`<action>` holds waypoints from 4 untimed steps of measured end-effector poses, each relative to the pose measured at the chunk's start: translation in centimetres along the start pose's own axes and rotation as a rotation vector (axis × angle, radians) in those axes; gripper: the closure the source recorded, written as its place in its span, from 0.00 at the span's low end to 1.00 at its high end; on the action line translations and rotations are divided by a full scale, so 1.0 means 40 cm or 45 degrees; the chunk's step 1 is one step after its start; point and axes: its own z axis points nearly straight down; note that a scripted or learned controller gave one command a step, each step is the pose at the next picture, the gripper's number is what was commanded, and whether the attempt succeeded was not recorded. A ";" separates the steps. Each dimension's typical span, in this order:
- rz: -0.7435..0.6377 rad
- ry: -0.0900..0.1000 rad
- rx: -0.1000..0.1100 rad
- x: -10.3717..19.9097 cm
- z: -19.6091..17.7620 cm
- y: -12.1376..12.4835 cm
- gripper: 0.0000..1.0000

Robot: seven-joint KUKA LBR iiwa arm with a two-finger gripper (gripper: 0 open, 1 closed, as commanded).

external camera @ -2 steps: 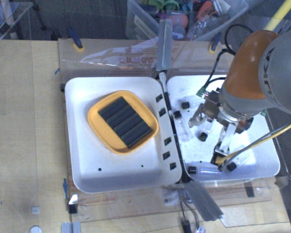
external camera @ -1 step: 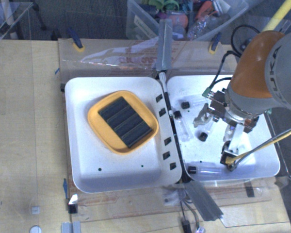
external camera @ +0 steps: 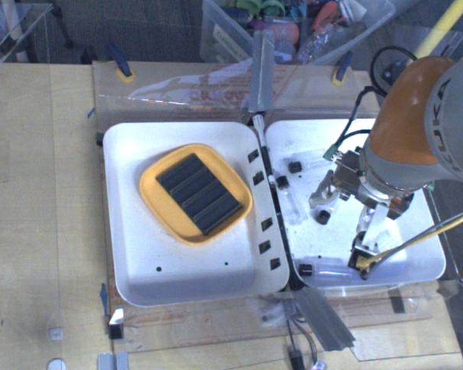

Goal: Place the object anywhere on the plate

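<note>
Black ridged block [external camera: 199, 193] lay flat on the yellow plate [external camera: 150, 183], roughly centred, long side running diagonally. It was fully inside the rim. The plate sat in the left bin [external camera: 139, 276], toward its upper middle and clear of the bin walls.

Arm [external camera: 409, 114] reached in from the right over the right bin [external camera: 417, 264]. Gripper [external camera: 345, 208] hung low over the middle of that bin, well apart from the plate and block. Fingers [external camera: 324, 195] were spread and released, with nothing between them.

A small black piece [external camera: 322, 216] lay on the right bin floor just beside the nearer finger; contact could not be told. Two more small black bits [external camera: 295, 166] lay further up the same bin near the divider. A row of black clips [external camera: 258, 177] ran along the divider between the bins.

Both bins rested on a pale wooden surface [external camera: 38, 206]. A clear tub of coloured items [external camera: 293, 6] stood behind them.
</note>
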 end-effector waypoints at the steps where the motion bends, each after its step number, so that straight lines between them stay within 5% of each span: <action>1: 0.090 0.000 -0.005 0.015 -0.044 -0.056 0.00; 3: 0.096 0.000 -0.008 -0.052 -0.005 0.056 0.00; 4: 0.043 0.000 -0.005 -0.068 -0.020 0.049 0.00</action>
